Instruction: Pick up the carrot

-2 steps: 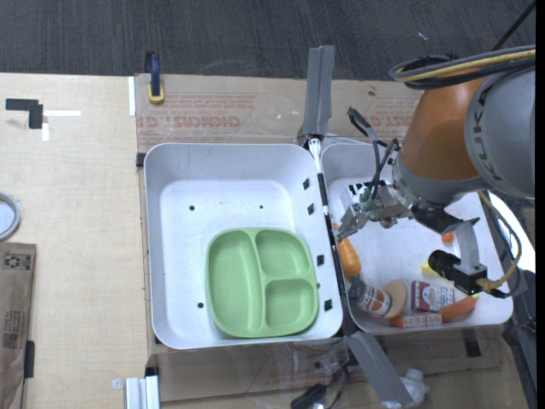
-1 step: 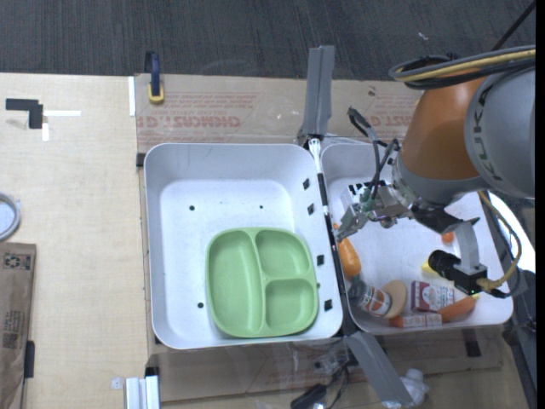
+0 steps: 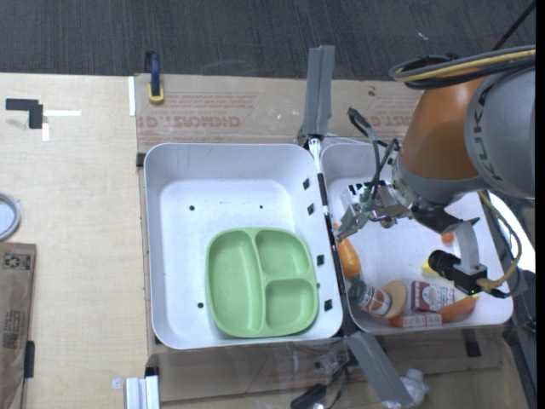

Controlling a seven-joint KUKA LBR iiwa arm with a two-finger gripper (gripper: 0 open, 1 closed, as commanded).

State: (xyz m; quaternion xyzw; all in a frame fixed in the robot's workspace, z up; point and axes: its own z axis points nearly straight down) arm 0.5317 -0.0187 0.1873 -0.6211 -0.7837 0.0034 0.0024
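Carrot (image 3: 348, 257): small, orange, lying in the right bin (image 3: 502, 318) hard against that bin's left wall, roughly midway down it. Long axis runs along the wall, slightly tilted. Nothing is gripping it.

Just below the carrot, toward the near wall: a small bottle (image 3: 369, 296) with a dark cap and red label, lying on its side. Right of the bottle, touching or nearly so, a round tan item (image 3: 396, 297). Further right, a red-and-white carton (image 3: 433, 296). Along the near wall below these, an orange sausage-shaped item (image 3: 443, 313) lies partly under the carton's edge; cannot tell whether they touch.

Gripper (image 3: 353, 220): just above the carrot, up and slightly right of it, close to the same left wall. The finger ends point down-left toward the carrot, but wrist hardware and cabling clutter them; cannot tell how the jaws stand. No object visible between them.

Arm: grey with the orange band (image 3: 443, 135), coming in well to the right of the carrot and covering the right bin's upper right part. A black fitting (image 3: 445, 265) with a green light sits on the arm's lower side, right of the carrot.

Left of the carrot, across the shared wall: the left bin (image 3: 170, 228), holding a green divided plate (image 3: 261, 281) with three compartments, set in its near right part.
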